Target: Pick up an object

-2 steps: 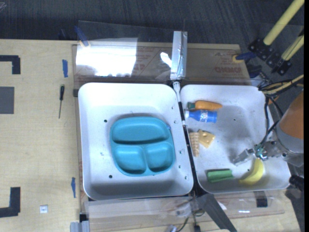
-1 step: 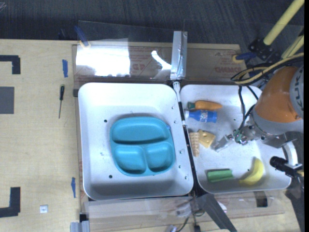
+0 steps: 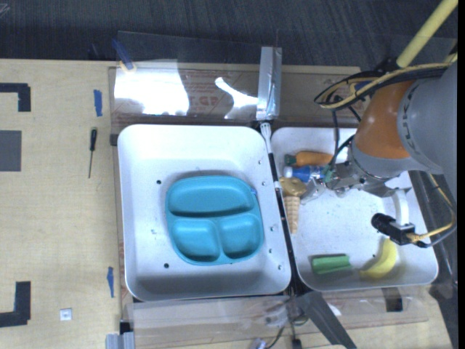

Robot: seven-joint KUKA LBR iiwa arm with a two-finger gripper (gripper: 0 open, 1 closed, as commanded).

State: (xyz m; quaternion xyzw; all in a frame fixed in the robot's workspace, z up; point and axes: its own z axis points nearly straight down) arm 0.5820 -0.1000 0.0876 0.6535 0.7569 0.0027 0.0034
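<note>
Down by the right bin's (image 3: 425,271) left wall the gripper (image 3: 317,186) hovered, just beside the ice-cream cone (image 3: 292,202), whose long axis ran along that wall, and below the carrot (image 3: 314,156); its grip I couldn't make out.

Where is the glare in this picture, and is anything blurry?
In the camera view, strong glare washes out the clear panel behind the left bin; the blue tray is evenly lit and sharp; the small items near the gripper in the right bin look soft and hard to tell apart.
</note>
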